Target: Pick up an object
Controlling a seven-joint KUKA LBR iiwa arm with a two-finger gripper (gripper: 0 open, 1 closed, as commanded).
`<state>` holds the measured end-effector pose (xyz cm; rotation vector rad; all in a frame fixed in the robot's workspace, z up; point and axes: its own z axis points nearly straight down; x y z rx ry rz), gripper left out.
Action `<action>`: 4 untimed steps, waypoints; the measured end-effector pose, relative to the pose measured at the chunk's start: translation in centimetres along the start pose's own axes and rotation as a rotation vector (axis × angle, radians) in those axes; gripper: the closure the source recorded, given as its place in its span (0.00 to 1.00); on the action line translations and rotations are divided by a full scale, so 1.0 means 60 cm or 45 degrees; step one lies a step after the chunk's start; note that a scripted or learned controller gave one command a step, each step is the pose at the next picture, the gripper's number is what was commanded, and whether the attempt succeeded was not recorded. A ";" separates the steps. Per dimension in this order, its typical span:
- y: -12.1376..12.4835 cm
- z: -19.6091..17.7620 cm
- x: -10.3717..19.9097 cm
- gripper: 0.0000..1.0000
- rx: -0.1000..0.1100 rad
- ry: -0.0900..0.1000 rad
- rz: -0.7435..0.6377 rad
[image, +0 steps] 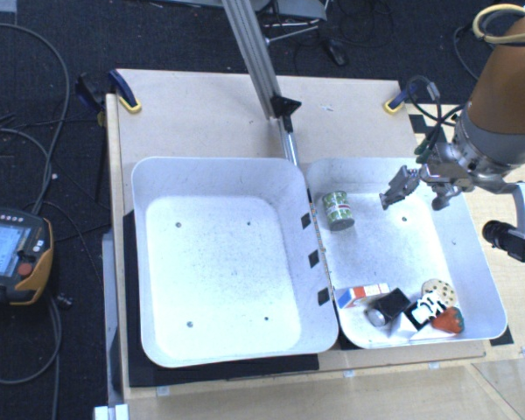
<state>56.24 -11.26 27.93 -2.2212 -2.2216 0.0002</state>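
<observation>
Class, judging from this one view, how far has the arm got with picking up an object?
Done: the gripper is over the right bin, fingers spread. In hand: nothing sits between them. Left: choosing and lifting something; the green can lies near the bin's left wall, and the small items are heaped in its near corner.

You are looking down on a pale tabletop [210, 112] set on a dark carpeted floor [44, 77] strewn with black cables [17, 160]. A slanted aluminium post [249, 42] rises from the tabletop's far middle, its foot meeting the seam between the two bins. Yellow-and-blue clamps grip the far corners, one at the left [122, 93] and one at the right [409, 94]. To your left, a teach pendant [13, 256] with a lit screen and orange casing lies on the floor, well apart from the tabletop.
</observation>
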 end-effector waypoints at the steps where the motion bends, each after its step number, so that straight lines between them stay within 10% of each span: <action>1: 0.056 0.164 -0.058 0.00 0.011 0.001 0.002; 2: 0.077 0.090 -0.013 0.00 -0.005 0.000 -0.003; 3: 0.078 0.308 -0.162 0.00 0.008 0.002 0.006; 4: 0.176 0.272 -0.141 0.00 -0.005 -0.001 -0.003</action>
